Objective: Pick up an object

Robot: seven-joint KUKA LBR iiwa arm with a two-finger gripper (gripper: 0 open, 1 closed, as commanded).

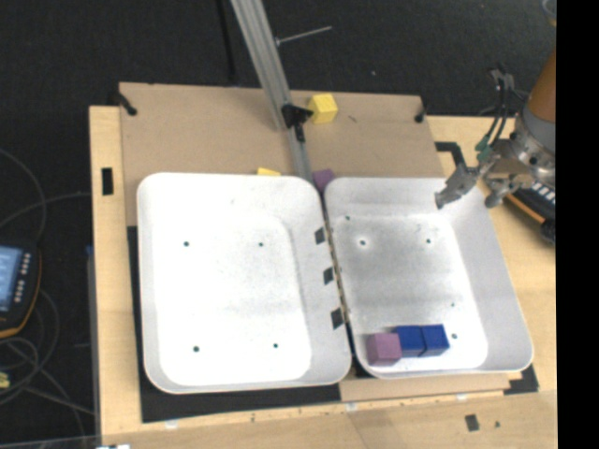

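Camera view: right bin (487,279) holds one purple block (383,347), two blue blocks (420,339). Gripper (471,187) over bin's far edge, fingers spread, nothing between.

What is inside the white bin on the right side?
The right shallow white bin holds a purple block and two blue blocks side by side along its near wall. Nothing covers them.

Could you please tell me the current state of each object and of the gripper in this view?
gripper: above the right bin's far right corner, nothing seen between its fingers.
purple block: resting in the right bin, near edge.
blue block: resting beside the purple block.
yellow block: lying on the bench beyond the bins.
left bin: flat on the bench.
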